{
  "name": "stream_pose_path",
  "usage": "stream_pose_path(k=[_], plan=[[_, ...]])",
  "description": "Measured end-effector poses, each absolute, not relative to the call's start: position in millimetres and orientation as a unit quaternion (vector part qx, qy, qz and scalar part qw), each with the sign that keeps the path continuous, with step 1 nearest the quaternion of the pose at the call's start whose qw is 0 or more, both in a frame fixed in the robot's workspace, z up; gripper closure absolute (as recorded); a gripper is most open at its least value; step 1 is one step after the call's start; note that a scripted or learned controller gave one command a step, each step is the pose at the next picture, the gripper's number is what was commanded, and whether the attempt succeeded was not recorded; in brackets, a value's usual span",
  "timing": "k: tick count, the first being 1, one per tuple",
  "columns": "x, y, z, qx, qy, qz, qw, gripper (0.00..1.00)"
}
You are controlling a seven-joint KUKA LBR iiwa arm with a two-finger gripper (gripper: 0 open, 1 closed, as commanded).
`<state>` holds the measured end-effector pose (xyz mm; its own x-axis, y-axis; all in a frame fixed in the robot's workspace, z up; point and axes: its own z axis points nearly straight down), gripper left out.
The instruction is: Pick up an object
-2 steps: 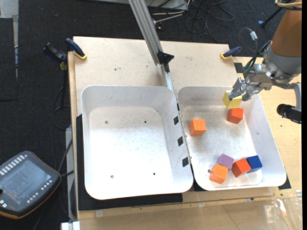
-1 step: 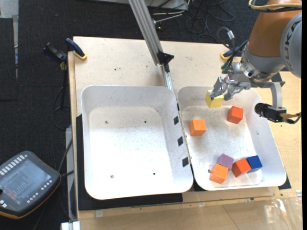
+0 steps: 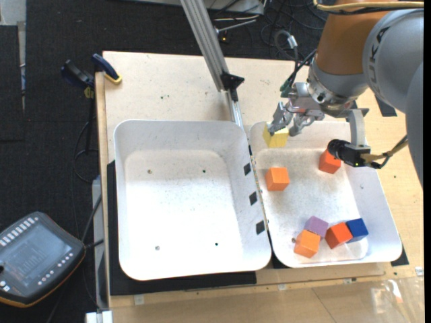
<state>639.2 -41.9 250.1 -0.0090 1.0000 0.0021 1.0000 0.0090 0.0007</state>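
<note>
While the arm reaches from the right over the right bin (image 3: 384,210):
Gripper (image 3: 281,128): fingers closed on the yellow block (image 3: 277,138), which is held at the bin's far left corner.
Nearby: orange cube (image 3: 277,178) just below; another orange cube (image 3: 328,161) to the right.
Near edge: purple (image 3: 317,225), orange (image 3: 307,243), red (image 3: 339,234), blue (image 3: 357,229) blocks clustered.
Left bin (image 3: 128,180): white.

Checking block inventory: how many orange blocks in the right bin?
4. One mid-bin near the left wall, one by the far right rim, two in the near cluster. The arm may hide others.
</note>
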Motion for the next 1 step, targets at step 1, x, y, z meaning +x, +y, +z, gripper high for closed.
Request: stream_pose_path(k=[1], plan=[[647.6, 10.9, 233.5, -0.704, -0.710, 0.0002, 0.001, 1.00]])
